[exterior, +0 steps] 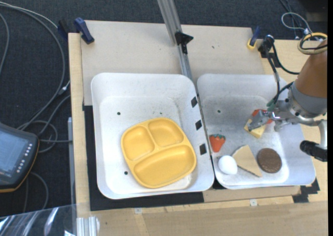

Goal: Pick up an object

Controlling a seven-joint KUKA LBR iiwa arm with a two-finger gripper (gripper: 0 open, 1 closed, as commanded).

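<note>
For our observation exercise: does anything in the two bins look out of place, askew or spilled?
Nothing looks spilled or broken. The yellow divided plate lies askew in the left bin. In the right bin, the strawberry, egg, wedge and brown disc crowd the front edge.

Divided plate [158, 151]: yellow. Bins [104, 94]: white, faint dark speckling. Toy strawberry [217, 142]: red, green top. Egg [227, 165]: white. Wedge [247, 160]: tan. Round cookie [269, 160]: dark brown. Cheese-like block [256, 131]: pale yellow. Arm [313, 81]: orange band, grey wrist. Bench [135, 47]: beige. Corner clamps [83, 29]: blue. Floor [31, 63]: dark.
</note>
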